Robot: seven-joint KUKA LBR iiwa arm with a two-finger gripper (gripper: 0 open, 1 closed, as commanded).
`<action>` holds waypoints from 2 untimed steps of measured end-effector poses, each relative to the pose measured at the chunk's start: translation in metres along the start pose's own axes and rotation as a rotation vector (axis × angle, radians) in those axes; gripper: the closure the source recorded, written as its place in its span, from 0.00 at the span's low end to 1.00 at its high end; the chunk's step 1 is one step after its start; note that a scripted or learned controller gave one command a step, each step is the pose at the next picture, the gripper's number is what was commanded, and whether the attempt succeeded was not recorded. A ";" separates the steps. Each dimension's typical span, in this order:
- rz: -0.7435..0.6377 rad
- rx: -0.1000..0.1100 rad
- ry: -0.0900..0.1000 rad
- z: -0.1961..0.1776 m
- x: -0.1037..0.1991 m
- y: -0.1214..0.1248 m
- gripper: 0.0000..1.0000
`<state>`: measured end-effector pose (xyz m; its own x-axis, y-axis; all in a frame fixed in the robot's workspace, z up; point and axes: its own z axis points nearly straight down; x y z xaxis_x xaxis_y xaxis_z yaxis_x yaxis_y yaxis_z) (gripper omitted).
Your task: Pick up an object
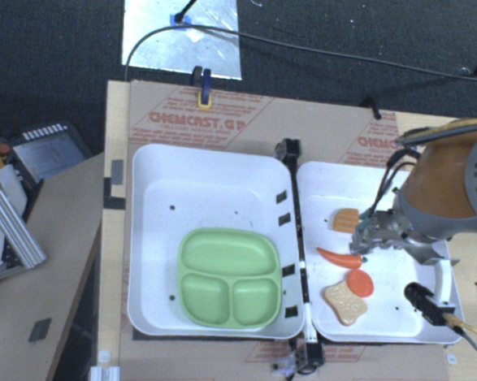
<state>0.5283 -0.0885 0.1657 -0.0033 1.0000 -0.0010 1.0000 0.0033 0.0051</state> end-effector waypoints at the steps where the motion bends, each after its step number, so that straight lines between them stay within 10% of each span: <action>1: -0.001 -0.001 0.000 -0.044 0.002 0.005 1.00; 2: -0.002 -0.001 0.000 -0.093 0.007 0.015 1.00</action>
<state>0.5424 -0.0816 0.2586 -0.0050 1.0000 -0.0008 1.0000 0.0050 0.0060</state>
